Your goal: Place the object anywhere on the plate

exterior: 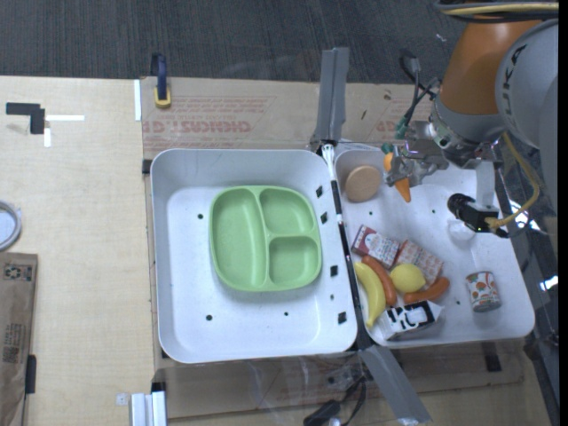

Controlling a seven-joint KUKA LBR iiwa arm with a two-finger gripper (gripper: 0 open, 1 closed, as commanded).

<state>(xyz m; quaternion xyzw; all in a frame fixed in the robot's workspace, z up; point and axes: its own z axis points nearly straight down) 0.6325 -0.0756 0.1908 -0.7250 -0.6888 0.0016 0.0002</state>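
The gripper (404, 169) is seen over the far part of the right bin (510, 327), its fingers closed on a small orange carrot (403, 187) — the carrot hangs tilted, tip downward, just beside a round tan bun (362, 183). The green divided plate (264, 237) is set in the left bin (169, 264), well apart from the carrot. A banana (371, 293), a lemon (407, 278) and a small can (484, 291) are left in the right bin.
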